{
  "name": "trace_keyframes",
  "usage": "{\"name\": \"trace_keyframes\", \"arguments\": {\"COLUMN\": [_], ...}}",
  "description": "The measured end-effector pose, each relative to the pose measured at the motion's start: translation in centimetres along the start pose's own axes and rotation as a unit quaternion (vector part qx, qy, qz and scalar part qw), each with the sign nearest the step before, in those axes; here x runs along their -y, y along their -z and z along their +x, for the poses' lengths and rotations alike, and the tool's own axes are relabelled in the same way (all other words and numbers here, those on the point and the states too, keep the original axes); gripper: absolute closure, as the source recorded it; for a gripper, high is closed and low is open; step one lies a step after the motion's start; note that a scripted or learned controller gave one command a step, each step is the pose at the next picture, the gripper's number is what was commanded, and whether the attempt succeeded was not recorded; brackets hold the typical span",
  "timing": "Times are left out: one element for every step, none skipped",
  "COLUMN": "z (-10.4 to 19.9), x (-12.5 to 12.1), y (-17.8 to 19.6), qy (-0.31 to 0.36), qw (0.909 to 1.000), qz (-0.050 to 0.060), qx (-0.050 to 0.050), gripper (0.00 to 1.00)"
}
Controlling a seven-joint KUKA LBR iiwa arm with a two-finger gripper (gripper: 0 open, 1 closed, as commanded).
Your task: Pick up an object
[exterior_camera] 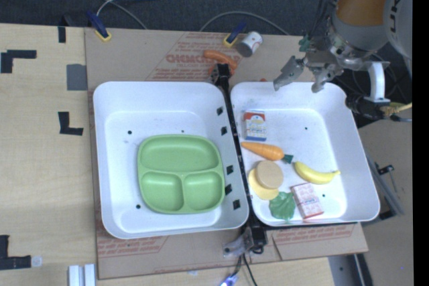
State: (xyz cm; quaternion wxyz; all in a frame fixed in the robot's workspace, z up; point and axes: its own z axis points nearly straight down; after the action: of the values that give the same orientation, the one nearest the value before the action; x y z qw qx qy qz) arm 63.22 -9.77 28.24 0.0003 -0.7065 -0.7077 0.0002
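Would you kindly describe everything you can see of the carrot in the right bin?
The carrot is a small toy-like piece, smooth and glossy like plastic, with an orange tapered body and a dark green stub at its thicker end. It lies flat on the floor of the right bin, near the wall shared with the other bin, its narrow tip pointing toward that wall and its green end toward the banana. It sits just below the small carton and above the round yellow piece. The gripper hangs well away from it.

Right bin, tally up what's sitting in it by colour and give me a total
In the right bin:
Orange: 1, the carrot
Yellow: 2, the banana and the round yellow piece under the tan disc
Tan: 1, the tan disc
Green: 1, the leaf
Red and white: 2, the upper box and the lower box
Total: 7
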Motion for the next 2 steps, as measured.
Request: {"name": "trace_keyframes", "arguments": {"z": [0.0, 0.1], "x": [4.3, 7.0], "y": [-9.0, -19.6], "qy": [0.0, 0.0], "qw": [1.0, 1.0], "qz": [0.001, -0.001], "qx": [0.0, 0.0], "gripper": [0.0, 0.0]}}
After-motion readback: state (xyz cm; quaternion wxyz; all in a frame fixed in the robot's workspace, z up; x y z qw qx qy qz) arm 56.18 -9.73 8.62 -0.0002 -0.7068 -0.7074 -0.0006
